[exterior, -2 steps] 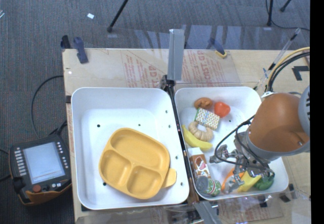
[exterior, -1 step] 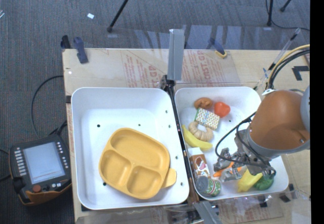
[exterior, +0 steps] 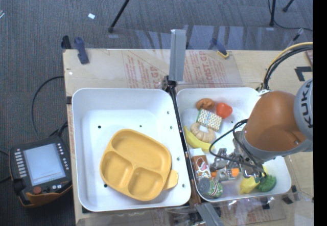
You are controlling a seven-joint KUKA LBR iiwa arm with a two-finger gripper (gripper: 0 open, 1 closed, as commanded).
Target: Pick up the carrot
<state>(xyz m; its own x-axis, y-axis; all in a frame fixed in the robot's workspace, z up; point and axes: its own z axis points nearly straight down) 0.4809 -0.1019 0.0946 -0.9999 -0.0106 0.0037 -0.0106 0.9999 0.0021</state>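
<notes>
you see the gripper (exterior: 231, 164) low over the right bin (exterior: 245, 92), near its 6 o'clock edge, with the arm (exterior: 276, 125) and its orange dome coming in from 3 o'clock. a small orange piece that looks like the carrot (exterior: 234, 172) sits right at the metal fingers, touching or just beside them, but the clutter of cables and brackets hides whether the fingers are spread or closed, so you cannot tell if it sits between them. around the gripper the right bin is crowded: a yellow banana (exterior: 193, 139) lies toward 9 o'clock, a patterned block (exterior: 209, 119) rests above it, a red tomato-like piece (exterior: 224, 110) and a brown round piece (exterior: 205, 103) sit near 12 o'clock, a grey round can (exterior: 209, 187) lies at 7 o'clock, and a yellow piece (exterior: 249, 185) beside a green piece (exterior: 266, 183) lies at 5 o'clock. the left bin (exterior: 102, 102) holds a yellow divided tray (exterior: 135, 163), well apart from the gripper. both bins stand side by side on the counter (exterior: 127, 69).
</notes>
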